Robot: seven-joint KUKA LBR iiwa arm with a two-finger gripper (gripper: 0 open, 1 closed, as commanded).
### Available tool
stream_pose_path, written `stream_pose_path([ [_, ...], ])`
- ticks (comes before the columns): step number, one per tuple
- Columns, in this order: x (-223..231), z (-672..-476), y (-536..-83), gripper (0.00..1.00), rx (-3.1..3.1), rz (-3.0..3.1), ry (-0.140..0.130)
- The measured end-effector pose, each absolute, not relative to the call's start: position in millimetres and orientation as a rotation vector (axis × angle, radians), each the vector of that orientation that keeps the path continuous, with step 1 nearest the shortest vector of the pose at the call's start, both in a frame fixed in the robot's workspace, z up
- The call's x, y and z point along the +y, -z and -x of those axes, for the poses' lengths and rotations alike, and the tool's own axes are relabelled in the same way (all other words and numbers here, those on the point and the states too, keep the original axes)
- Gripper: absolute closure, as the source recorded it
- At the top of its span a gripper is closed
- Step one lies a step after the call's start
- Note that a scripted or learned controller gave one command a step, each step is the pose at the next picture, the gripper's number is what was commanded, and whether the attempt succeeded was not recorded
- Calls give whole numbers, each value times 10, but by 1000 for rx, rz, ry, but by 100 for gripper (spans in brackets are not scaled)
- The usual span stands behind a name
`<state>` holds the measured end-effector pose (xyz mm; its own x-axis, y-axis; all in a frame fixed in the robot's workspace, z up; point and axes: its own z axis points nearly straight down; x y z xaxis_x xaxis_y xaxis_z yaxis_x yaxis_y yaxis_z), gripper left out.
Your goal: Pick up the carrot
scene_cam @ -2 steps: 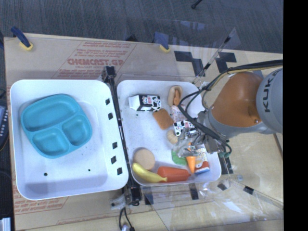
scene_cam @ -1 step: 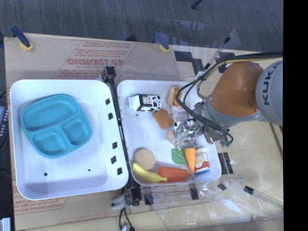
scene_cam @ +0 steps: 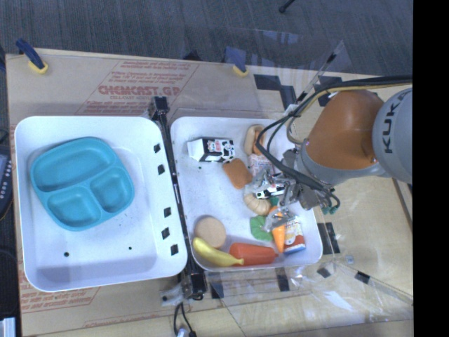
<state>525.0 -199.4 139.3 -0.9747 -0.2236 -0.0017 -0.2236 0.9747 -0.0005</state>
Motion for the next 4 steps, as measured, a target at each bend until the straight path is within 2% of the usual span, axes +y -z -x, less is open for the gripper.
stream_pose_path([
  [1, -2009, -5120, -925, 0, 3129, 239, 2],
  [2, -1986, -5141, -1032, 100, 3125, 254, 3],
  [3, -1966, -5162, -1135, 100, 3121, 267, 5],
  [4, -1963, -5163, -1135, 0, 3121, 268, 5],
])
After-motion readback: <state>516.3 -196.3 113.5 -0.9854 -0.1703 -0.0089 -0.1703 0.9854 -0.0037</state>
